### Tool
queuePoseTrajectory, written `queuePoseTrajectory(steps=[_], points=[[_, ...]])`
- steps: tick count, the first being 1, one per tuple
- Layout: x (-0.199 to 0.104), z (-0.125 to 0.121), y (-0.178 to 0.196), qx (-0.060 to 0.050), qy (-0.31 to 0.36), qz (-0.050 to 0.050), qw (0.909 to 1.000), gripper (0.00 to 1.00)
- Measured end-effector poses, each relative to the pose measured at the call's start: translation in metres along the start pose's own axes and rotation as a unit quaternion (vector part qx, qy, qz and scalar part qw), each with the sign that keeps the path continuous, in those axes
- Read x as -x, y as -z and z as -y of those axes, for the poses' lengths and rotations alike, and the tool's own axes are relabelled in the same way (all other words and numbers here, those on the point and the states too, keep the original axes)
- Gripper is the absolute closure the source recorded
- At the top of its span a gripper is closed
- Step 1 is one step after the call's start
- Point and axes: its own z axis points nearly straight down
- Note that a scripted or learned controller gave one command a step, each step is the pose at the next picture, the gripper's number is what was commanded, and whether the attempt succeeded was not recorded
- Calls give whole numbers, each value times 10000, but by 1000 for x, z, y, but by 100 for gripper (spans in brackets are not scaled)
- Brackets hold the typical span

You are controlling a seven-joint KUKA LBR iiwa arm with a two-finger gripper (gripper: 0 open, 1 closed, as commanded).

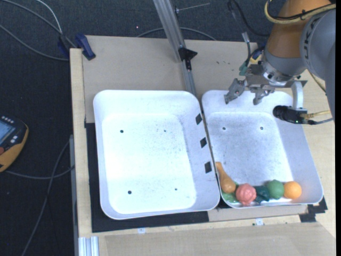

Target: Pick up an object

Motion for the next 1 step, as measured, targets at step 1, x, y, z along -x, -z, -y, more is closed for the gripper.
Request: queuePoseTrajectory(steps=[1], points=[[1, -6, -45, -19, -1, 0, 10000, 0]])
